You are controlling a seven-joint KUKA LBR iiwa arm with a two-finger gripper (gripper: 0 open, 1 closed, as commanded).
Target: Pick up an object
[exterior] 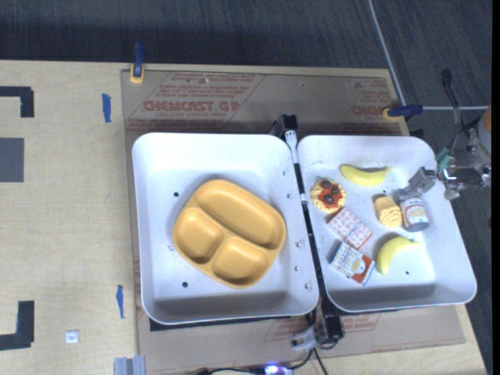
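Note:
The right bin [457,286] holds several small items. One yellow banana [363,174] lies near its far side and a second banana [393,251] sits nearer the front. Between them are a tan bread piece [387,209] and a small can [415,213] side by side. A round pastry with berries [327,194] lies at the bin's left side, above a checkered packet [349,228] and a second packet [351,262]. My gripper [434,177] reaches in over the bin's right rim, just above and to the right of the can. I see nothing held in it.
The left bin [148,209] carries a yellow divided plate [228,230]. Both bins rest on a cardboard sheet [234,92] on the wooden bench. A thin pole [383,37] slants across the far right, and blue clamps [137,57] hold the cardboard.

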